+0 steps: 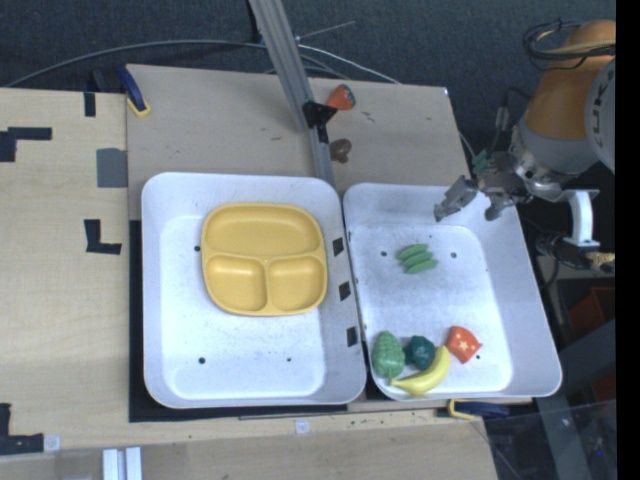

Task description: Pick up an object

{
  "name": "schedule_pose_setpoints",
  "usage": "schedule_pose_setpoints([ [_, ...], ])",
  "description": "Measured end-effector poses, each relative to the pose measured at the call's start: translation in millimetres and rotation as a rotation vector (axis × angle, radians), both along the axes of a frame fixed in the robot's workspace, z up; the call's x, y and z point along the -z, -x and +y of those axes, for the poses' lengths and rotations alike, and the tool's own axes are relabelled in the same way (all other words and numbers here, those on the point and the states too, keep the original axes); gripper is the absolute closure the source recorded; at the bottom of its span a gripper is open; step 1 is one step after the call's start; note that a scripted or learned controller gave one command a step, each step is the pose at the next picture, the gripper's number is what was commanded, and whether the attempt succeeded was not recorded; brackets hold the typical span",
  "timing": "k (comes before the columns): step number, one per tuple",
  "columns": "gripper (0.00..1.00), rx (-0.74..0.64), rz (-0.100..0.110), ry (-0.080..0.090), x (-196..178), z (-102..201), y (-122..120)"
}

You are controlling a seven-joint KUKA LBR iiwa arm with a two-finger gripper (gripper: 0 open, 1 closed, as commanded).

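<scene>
Left bin (160,298) occupied by yellow divided plate (265,257), set toward far edge. Right bin (520,298): green pod cluster (417,259) lain alone near centre, nothing set around it. Crowded at near edge, toward left corner: yellow banana (428,374), green ribbed vegetable (388,353), dark green piece (420,350), all touching; red-orange piece (462,343) just beside. Gripper (470,200) held above far right corner, fingers spread, nothing between.

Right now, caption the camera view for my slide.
End effector open over the right bin's far edge; green pea pod lies below it; yellow tray in left bin.
</scene>
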State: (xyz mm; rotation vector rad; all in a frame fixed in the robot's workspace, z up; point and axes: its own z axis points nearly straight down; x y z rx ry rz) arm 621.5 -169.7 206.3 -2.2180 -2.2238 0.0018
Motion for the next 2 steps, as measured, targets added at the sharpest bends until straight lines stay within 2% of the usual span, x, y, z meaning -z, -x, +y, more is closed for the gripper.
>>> schedule_pose_setpoints([
  [1, 0.0, 0.0, 0.0, 0.0, 0, 0, 0],
  [2, 0.0, 0.0, 0.004, 0.0, 45, 6, 1],
])
